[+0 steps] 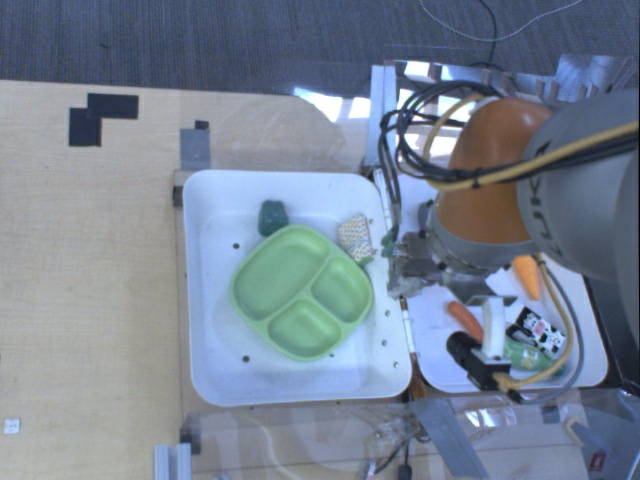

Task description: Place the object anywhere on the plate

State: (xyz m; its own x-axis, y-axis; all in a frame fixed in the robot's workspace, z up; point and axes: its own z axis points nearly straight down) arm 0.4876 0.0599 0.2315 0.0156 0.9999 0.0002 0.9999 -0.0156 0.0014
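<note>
Camera view: pale wood worktop (pixel 90 268) against dark carpet, two white bins side by side. Left bin (pixel 205 348): green three-part plate (pixel 300 290); dark green lump (pixel 272 217) just beyond its far rim; patterned object (pixel 354 236) touching its right rim. Right bin (pixel 435 363): orange carrot (pixel 527 276), red piece (pixel 464 317), assorted toys. Hand (pixel 398 266) low over the divider; open or closed cannot be told. Risk: a descent here may strike the bin wall or nudge the plate

Grey arm (pixel 570 188) reaching from right, tool (pixel 398 265) pointing down
</note>
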